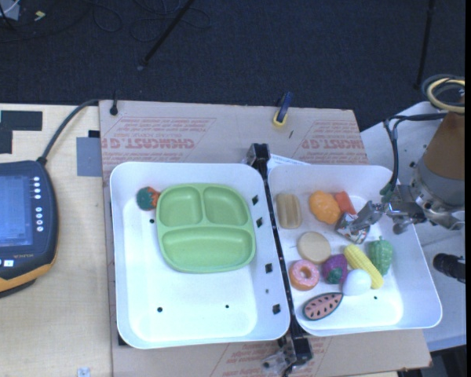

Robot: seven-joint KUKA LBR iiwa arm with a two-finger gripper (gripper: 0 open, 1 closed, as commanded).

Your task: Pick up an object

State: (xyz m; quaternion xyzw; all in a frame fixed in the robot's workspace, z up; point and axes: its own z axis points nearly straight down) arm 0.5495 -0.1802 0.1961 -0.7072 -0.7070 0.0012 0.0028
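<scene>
Green divided plate (205, 228) being borne by left bin (141, 305); teach pendant (16, 222) lying at bench's left.

The arm (443, 159) is cut off at the right edge.

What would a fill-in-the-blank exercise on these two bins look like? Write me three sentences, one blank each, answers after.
1. The green divided plate lies in the ____ bin.
2. The gripper hangs over the ____ bin, beside the orange.
3. The pink donut lies just above the slice of ____ near that bin's front edge.

Missing words: left; right; watermelon
</scene>
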